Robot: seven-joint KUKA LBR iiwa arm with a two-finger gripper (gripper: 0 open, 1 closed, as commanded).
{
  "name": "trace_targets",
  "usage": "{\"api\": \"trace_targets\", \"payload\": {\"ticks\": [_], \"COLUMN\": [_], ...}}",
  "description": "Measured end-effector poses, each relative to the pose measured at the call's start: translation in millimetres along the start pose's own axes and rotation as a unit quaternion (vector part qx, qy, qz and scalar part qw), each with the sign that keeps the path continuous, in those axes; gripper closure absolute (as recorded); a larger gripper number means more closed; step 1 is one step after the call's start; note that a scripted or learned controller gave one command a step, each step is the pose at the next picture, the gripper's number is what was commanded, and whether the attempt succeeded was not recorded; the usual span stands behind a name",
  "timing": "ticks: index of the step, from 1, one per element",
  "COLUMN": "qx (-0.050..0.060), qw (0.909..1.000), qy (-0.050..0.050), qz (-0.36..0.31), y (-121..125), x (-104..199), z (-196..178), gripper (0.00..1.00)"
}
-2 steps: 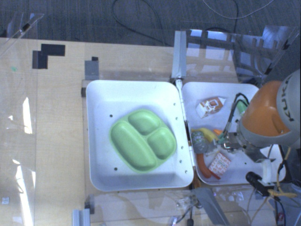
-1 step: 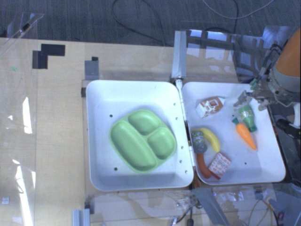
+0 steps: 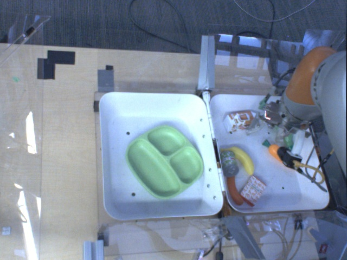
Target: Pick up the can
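One can (image 3: 241, 121), white and orange, on its side at the back of the right bin (image 3: 303, 191), just beside the gripper (image 3: 269, 117); cannot tell whether clenched or released. Sharing that bin: one banana (image 3: 244, 159), one red-checked packet (image 3: 253, 188). In the left bin (image 3: 119, 118), one green three-compartment tray (image 3: 162, 158).

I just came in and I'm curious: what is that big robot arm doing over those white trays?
The grey arm with the orange band reaches over the right white bin, near a small white-and-orange carton. A yellow banana and a red checkered packet lie there too. The left white bin holds a green divided plate. Nothing looks lifted.
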State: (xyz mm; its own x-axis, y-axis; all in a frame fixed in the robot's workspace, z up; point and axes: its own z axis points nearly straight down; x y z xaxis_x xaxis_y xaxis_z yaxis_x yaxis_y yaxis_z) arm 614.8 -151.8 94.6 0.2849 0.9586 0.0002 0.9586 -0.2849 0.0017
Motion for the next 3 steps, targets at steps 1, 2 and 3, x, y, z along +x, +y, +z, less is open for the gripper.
{"api": "trace_targets", "payload": {"ticks": [1,2,3], "qx": [0.041,0.026,0.001], "qw": [0.9991,0.9994,0.9999], "qy": [-0.001,0.002,0.005], "qz": [-0.011,-0.024,-0.015], "y": [40,50,18], "x": [7,-10,-11], "z": [7,-26,-8], "gripper": [0.0,0.0,0.0]}}
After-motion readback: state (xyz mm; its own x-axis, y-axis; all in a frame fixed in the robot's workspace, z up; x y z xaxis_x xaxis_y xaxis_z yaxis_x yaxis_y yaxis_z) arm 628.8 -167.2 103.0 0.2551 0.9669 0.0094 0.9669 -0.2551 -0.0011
